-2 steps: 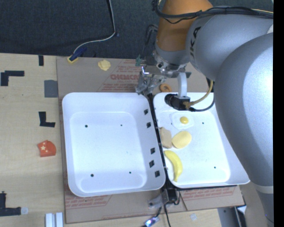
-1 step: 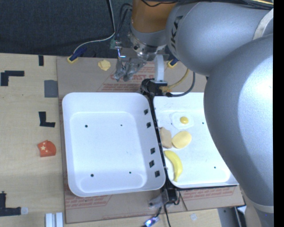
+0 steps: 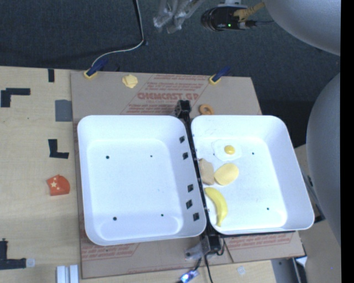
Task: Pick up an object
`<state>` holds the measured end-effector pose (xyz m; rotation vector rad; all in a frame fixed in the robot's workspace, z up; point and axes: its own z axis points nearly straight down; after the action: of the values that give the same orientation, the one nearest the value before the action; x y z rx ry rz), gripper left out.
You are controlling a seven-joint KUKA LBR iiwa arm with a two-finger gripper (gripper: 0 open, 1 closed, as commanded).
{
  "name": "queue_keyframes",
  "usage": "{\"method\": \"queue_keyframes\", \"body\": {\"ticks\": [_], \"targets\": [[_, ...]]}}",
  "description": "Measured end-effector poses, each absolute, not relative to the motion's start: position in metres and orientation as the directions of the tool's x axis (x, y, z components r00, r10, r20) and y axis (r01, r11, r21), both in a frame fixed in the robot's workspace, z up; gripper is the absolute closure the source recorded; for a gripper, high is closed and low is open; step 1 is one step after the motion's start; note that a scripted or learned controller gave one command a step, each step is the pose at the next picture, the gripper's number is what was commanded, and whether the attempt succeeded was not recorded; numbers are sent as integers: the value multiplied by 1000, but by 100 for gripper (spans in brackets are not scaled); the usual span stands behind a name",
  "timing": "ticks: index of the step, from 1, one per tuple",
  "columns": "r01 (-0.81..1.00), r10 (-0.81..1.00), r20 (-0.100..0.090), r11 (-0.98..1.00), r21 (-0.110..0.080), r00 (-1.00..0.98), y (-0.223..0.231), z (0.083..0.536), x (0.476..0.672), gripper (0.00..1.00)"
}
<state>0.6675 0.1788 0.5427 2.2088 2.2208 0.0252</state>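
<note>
right bin (image 3: 287,166), count of four things, all grouped in its left half near the wall shared with the other bin:
- one banana (image 3: 217,204), the lowest of the group, just beside the left wall. its long axis runs nearly along that wall, from an upper end pointing to the far left to a lower end pointing toward the near rim; its curve bulges to the right.
- one round yellow fruit (image 3: 226,174), just above the banana; its slightly longer axis lies across the bin.
- one tan lump (image 3: 207,171), touching the yellow fruit on its left side and standing against the wall.
- one fried egg (image 3: 228,149), flat, yolk up, farthest of the four, near the yellow fruit.

left bin (image 3: 88,182), count of one, white like the right bin.

cardboard sheet (image 3: 166,94) under both bins: one small yellow piece (image 3: 130,81) beyond the left bin, one small brown ring (image 3: 206,109) just beyond the right bin's far rim, and two clamps (image 3: 95,67) at the far corners.

wooden bench (image 3: 33,160), left side: one red-orange piece (image 3: 58,185), well apart from the bins.

gripper (image 3: 174,15): one, blurred, at the top of the view beyond the cardboard, well away from both bins; whether it is open or closed cannot be told. grey arm (image 3: 329,138) along the right side.
</note>
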Motion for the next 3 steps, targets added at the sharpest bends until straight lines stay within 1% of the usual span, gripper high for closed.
{"method": "queue_keyframes", "body": {"ticks": [1, 2, 3], "targets": [[1000, 1000, -1, 6, -9, -6, 205, 481, 592, 100], [1000, 1000, 0, -1, 5, 1, 181, 538, 634, 100], [1000, 1000, -4, 6, -17, -6, 230, 400, 614, 100]]}}
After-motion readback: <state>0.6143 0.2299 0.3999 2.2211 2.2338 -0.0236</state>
